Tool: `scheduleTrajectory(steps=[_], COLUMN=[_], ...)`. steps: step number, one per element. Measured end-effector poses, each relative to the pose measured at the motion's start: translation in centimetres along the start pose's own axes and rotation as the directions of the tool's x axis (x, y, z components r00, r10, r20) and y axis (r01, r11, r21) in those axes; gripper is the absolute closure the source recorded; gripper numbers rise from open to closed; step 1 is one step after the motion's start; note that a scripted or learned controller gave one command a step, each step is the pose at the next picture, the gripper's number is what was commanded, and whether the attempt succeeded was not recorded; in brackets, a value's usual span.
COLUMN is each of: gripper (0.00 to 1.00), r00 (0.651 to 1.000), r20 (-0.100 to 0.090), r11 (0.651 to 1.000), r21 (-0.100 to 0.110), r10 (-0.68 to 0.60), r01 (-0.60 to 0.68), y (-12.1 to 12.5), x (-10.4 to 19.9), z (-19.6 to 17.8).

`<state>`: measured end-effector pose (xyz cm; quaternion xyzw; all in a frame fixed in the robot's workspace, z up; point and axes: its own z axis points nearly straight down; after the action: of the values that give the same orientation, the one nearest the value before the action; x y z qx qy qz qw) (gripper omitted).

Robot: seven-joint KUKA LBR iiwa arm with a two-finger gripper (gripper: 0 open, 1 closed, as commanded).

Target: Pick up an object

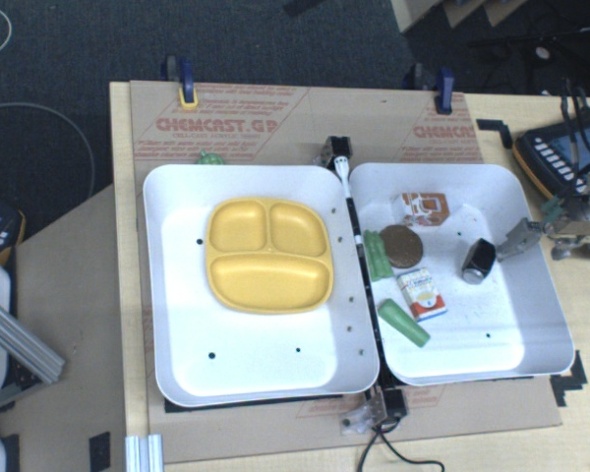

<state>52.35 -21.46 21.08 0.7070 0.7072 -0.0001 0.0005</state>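
In the right bin [531, 293] lie several small things: a black cylinder [478, 261] near the right wall, a brown round disc [402, 246], a small red and white packet [422, 294], an orange and white packet [425, 207] near the far wall, and two green sticks, one [375, 255] along the left wall and one [403, 323] tilted nearer the front. The gripper [524, 236] reaches in from the right over the bin's rim, just beside the black cylinder; whether it is clenched or released cannot be told. The left bin [177, 342] bears a yellow divided plate [269, 255]. Both bins rest on a brown board [275, 121] clamped to the bench, with dark carpet [128, 28] beyond.
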Motion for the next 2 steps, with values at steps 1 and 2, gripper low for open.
scheduleTrajectory(steps=[1, 2], gripper=[0.0, 1.0], r00=[1.0, 1.0], r20=[0.002, 0.002], r11=[1.0, 1.0], r21=[-0.012, -0.005], r10=[-0.004, -0.002], r01=[0.004, 0.002], y=[-4.39, -4.29], x=[4.32, 4.15], z=[-11.19, -11.58])
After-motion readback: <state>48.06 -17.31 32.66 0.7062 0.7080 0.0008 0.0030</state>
